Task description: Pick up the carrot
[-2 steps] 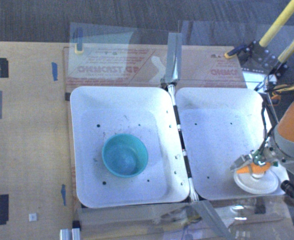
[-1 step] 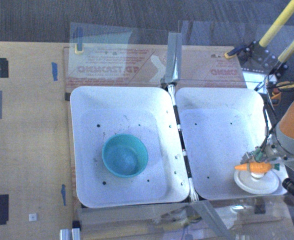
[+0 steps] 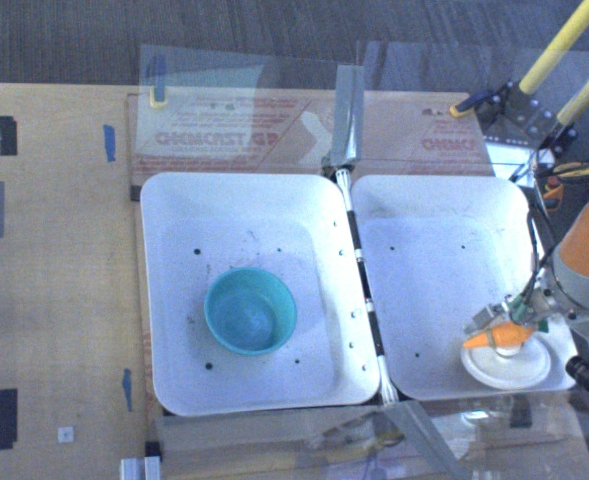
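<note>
My gripper [image 3: 515,315] over the carrot [image 3: 498,338]

I hang low in the right bin [image 3: 444,268], just above the orange carrot lying on a white plate [image 3: 509,364]. A teal bowl [image 3: 250,311] sits in the left bin [image 3: 244,218].

The carrot [image 3: 501,338] is orange with a green tip; the plate [image 3: 507,367] under it is white; the bowl [image 3: 250,311] is teal; both bins [image 3: 164,268] are white, speckled with small dark dots; the bench [image 3: 54,268] is pale tan with black corner marks.

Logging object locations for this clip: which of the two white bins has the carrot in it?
The right bin, the one the arm reaches into. The carrot lies on a white plate there; the left bin holds a teal bowl.
</note>
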Available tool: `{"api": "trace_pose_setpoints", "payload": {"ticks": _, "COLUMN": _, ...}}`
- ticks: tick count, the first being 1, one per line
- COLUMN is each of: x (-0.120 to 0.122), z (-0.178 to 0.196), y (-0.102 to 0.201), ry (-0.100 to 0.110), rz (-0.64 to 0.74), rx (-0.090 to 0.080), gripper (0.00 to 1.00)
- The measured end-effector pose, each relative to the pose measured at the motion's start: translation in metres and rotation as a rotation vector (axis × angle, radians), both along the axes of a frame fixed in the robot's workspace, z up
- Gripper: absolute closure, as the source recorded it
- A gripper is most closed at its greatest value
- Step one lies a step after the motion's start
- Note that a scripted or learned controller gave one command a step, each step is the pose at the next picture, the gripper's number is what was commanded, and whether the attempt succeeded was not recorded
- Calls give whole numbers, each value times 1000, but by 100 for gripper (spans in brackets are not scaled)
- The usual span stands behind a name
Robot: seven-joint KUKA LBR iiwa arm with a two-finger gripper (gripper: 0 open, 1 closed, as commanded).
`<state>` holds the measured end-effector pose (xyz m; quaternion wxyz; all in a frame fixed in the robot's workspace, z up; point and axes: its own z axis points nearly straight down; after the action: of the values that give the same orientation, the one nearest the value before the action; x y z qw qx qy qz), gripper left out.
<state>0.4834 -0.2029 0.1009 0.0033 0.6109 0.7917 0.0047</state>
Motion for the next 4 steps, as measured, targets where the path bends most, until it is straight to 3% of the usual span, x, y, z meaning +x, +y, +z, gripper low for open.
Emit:
{"api": "trace_pose_setpoints", "payload": {"ticks": 1, "x": 0, "z": 10, "y": -1, "ry": -2, "rz": -3, "rx": -1, "gripper": 100}}
{"api": "trace_pose_setpoints", "payload": {"ticks": 2, "x": 0, "z": 10, "y": -1, "ry": -2, "rz": -3, "rx": -1, "gripper": 0}}
{"api": "trace_pose_setpoints", "payload": {"ticks": 3, "x": -2, "z": -13, "y": 22, "ry": 5, "rz": -104, "rx": -5, "gripper": 0}}
{"api": "trace_pose_setpoints", "payload": {"ticks": 4, "x": 1, "z": -12, "y": -13, "ry": 5, "rz": -145, "rx": 9, "gripper": 0}}
